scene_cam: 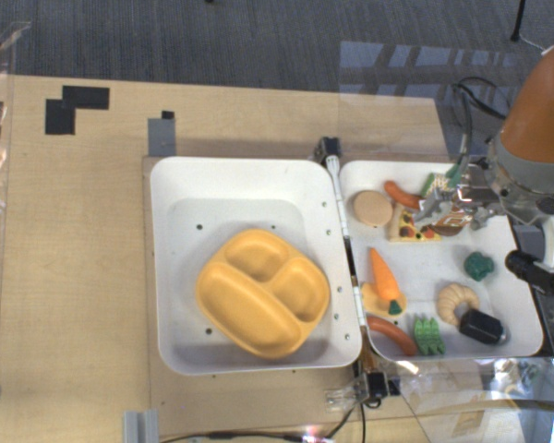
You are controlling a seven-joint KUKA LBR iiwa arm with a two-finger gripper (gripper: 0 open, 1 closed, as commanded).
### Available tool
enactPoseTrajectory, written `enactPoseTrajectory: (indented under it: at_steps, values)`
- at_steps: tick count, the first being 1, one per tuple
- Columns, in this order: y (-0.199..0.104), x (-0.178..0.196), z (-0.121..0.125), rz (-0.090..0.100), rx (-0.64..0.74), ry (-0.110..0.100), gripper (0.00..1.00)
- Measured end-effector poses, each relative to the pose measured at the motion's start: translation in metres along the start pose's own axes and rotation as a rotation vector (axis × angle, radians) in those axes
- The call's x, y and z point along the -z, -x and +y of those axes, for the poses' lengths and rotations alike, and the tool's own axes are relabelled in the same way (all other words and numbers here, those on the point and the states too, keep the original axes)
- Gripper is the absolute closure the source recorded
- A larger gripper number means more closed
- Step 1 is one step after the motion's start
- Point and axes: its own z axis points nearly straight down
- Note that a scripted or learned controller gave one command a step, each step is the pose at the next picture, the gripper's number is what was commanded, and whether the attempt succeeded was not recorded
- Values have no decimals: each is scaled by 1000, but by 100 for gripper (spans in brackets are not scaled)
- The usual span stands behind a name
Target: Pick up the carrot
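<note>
While the carrot lies in the right bin, the gripper hovers apart, finger state unclear

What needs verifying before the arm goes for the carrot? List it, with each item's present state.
1. Carrot in view, right bin: ok.
2. Carrot's upper face uncovered: ok.
3. End effector over the carrot: not ok; it sits toward the bin's far side, above the pizza slice.
4. End effector free of load: cannot tell.
5. Room beside the carrot: not ok; a yellow piece touches its leafy end, and a sausage lies close below.
6. Yellow divided plate in the left bin, out of the path: ok.
</note>
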Motion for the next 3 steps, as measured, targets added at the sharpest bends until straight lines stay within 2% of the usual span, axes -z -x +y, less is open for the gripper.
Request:
enactPoseTrajectory:
  at_steps: [1, 3]
  values:
    - [-71, -62, -29, 2, 145, -2, 0]
    - [-69, -61, -29, 0, 141, 0, 0]
